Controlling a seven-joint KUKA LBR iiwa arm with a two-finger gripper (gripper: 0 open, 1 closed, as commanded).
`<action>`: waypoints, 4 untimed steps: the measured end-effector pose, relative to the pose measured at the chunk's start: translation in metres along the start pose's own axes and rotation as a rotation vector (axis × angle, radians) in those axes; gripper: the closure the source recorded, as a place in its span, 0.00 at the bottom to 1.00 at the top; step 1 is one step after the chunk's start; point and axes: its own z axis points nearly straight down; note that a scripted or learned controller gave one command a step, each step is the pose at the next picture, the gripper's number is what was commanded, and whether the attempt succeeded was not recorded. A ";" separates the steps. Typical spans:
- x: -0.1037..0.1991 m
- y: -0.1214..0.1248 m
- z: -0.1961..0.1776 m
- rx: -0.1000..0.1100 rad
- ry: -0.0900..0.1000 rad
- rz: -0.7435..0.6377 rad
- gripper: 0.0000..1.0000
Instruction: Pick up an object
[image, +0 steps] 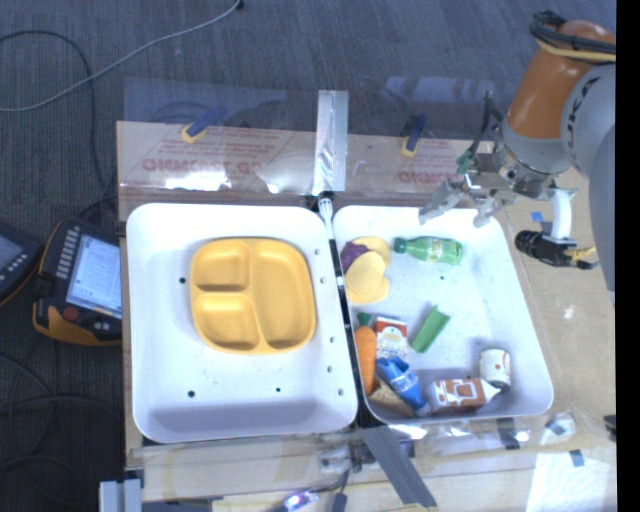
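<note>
Camera view
End effector (462, 203): hung over the far rim of the right bin (525, 300), fingers spread apart, nothing between them.
Green bottle (428, 248): lay on its side just below the end effector.
Right bin contents: yellow piece (368, 275), green block (430, 328), carrot (366, 356), blue item (403, 383), small carton (462, 393), can (495, 366).
Left bin (150, 330): held a yellow divided tray (252, 294).

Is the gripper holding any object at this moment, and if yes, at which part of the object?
Nothing is held. The gripper is open above the far edge of the right bin, with no object between its fingers.
</note>
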 end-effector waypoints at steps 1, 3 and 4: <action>0.008 0.002 0.108 -0.001 -0.005 -0.031 0.00; -0.058 -0.062 0.084 -0.003 0.001 -0.176 0.00; -0.052 -0.097 0.111 -0.009 0.007 -0.203 0.00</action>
